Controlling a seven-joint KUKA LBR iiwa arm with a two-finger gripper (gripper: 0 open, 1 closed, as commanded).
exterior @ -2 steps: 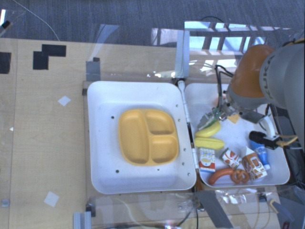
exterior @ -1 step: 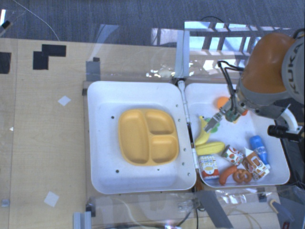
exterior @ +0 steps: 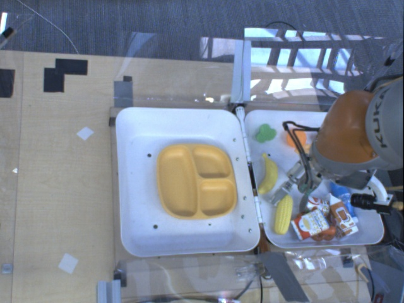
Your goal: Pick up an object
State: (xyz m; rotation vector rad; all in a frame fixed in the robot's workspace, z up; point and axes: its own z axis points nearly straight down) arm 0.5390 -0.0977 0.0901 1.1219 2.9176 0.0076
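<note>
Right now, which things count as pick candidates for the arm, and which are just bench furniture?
Job:
gripper
banana
corn cob
green toy
snack packets
right bin

Lying about:
yellow divided tray
left bin
black markers

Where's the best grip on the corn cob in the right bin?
Judging by its pose, grip the corn cob across its narrow middle, coming straight down from above. It lies flat and elongated, running near to far in the right bin, so fingers should close across its short axis. The banana is close at its far end, a snack packet on its right; the middle looks freest.
</note>
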